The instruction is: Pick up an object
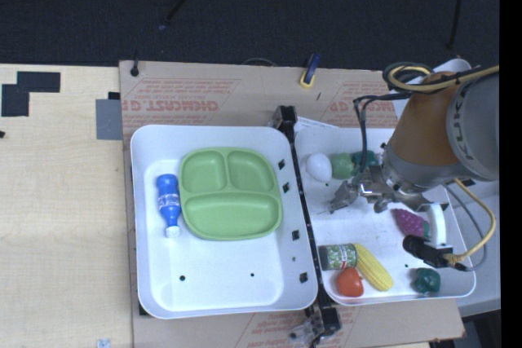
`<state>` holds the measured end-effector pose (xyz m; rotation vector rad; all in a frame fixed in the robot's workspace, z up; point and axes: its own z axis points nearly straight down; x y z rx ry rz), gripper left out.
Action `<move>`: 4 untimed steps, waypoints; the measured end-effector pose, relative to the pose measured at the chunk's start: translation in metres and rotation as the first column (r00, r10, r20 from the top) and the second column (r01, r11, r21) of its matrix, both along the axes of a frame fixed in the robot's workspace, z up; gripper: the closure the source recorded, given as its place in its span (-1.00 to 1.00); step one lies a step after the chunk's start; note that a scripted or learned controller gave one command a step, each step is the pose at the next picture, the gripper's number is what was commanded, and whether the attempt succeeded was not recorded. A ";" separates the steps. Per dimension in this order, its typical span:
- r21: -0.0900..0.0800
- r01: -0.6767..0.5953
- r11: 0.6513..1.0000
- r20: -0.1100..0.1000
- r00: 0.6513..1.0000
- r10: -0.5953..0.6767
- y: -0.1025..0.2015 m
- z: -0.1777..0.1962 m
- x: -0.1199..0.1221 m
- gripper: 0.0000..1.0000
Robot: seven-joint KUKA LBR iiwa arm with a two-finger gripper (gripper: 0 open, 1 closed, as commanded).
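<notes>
1. Gripper (pixel 357 204) is low over the right bin (pixel 465 289). Its fingers are spread apart with nothing between them and bare bin floor in the gap.
2. The pickable things all lie on the bin floor around the gripper, and none is gripped.
3. Ball (pixel 318 167), white, sits up-left of the gripper in view, near it but apart.
4. Green toy (pixel 342 165) is just above the gripper and touches the ball. Its far end is hidden by the wrist.
5. Purple toy (pixel 408 222) is just down-right of the gripper, partly under the arm (pixel 436 126).
6. Can (pixel 338 257) lies on its side below the gripper, apart from it.
7. Corn (pixel 373 266) is below the gripper, against the can's right end.
8. Tomato (pixel 349 283) is further below the gripper, tight under the can and beside the corn.
9. Dark green toy (pixel 426 281) is well down-right of the gripper, near the bin corner.
10. Left bin (pixel 147 257) is well left of the gripper and holds a plate (pixel 230 193), green with three compartments.
11. Bottle (pixel 168 204), blue, lies flat just beside the plate on the side away from the gripper.
</notes>
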<state>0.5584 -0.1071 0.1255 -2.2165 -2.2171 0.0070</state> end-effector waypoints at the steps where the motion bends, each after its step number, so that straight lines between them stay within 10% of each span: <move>1: 0.000 0.001 1.000 0.002 1.000 -0.001 0.002 -0.040 -0.001 -1.00; 2: 0.000 0.007 1.000 0.002 1.000 -0.007 0.000 -0.028 -0.001 1.00; 4: -0.001 0.000 1.000 0.009 1.000 0.000 0.009 0.064 -0.007 1.00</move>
